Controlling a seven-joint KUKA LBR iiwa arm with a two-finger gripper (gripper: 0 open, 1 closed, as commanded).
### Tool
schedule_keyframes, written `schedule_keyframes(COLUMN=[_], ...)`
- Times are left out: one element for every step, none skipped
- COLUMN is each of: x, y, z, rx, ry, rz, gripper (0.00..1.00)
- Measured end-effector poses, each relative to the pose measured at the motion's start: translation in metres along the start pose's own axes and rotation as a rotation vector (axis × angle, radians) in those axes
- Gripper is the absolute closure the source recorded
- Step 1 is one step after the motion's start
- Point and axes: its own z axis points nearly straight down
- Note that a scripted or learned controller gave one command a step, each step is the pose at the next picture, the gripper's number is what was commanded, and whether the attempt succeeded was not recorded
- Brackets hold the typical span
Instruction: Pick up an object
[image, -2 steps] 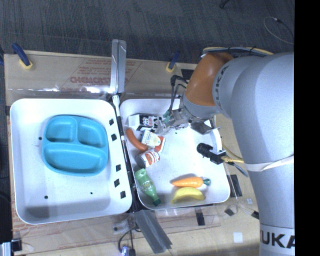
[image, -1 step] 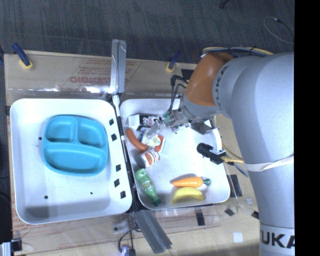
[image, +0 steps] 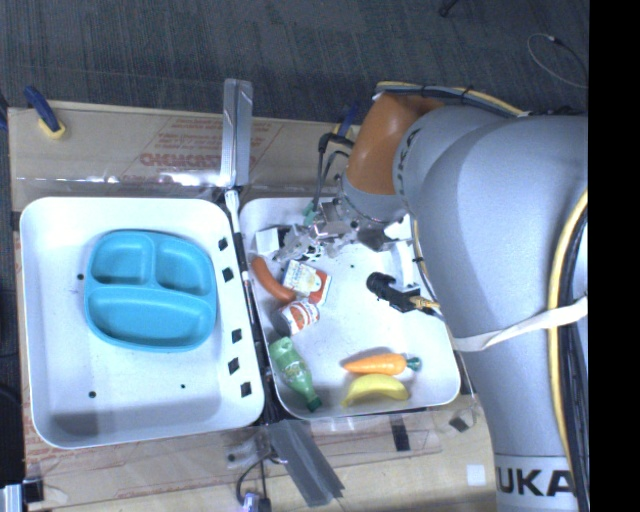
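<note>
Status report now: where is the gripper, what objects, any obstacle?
Gripper low at right bin far edge, over clutter. Sausage, carton, bottle, carrot, banana loose. Blue tray in left bin.

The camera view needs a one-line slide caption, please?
Arm's hand low over toys in the right bin; blue tray sits left.

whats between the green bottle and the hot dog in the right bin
In the camera view, a small red and white carton lies between the green bottle and the hot dog, along the right bin's left side.
</note>
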Motion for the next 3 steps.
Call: schedule_keyframes(x=[0.002, 0.002, 0.002], y=[-0.013, -0.001, -0.001], z=[-0.017, 0.001, -0.008], rx=[-0.016, 0.005, 0.01], ry=[0.003, 0.006, 0.006], rz=[0.056, 0.047, 0.042], gripper=[0.0, 0.0, 1.0])
